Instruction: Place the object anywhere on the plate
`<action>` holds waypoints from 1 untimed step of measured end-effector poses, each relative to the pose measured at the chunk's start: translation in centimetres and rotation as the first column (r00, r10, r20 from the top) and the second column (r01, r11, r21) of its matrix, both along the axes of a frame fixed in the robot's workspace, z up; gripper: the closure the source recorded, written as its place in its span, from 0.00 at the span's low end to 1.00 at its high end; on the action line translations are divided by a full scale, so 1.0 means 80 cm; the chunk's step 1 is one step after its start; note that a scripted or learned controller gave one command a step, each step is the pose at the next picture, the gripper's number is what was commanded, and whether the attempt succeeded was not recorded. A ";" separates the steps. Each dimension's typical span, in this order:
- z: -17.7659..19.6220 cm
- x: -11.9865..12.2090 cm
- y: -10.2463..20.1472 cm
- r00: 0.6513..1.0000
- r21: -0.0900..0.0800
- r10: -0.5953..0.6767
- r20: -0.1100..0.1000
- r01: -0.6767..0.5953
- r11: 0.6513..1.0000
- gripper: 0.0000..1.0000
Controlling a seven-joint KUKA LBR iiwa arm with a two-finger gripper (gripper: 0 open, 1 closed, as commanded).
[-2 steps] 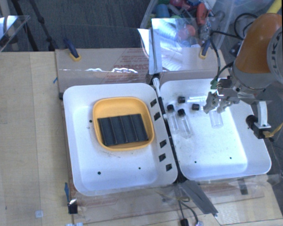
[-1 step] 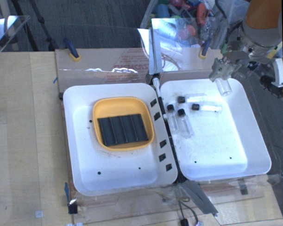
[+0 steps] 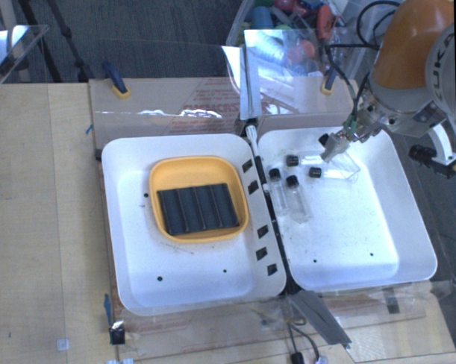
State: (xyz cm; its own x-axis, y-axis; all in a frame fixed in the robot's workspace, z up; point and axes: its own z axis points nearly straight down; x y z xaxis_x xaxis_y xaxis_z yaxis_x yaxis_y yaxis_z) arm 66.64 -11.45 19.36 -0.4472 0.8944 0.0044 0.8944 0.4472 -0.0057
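The gripper hovers among clear, black-capped vials in the right bin; I cannot tell its grip; a dark ridged block fills the yellow plate.

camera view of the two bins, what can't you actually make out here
- Hand, camera view: too small and blurred to tell whether it grips anything.
- Clear vials in the right bin: see-through against white, so their outlines and count are uncertain.
- Arm: cut off by the top and right edges.
- Dark ridged block on the yellow plate: too coarse to identify.
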 end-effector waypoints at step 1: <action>-0.015 0.000 0.033 0.957 0.002 0.289 0.002 -0.289 0.957 1.00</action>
State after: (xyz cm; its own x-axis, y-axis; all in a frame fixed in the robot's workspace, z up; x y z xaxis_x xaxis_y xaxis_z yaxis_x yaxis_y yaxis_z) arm 66.67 -8.79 18.20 -0.6870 0.7267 0.0053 0.7266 0.6870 -0.0031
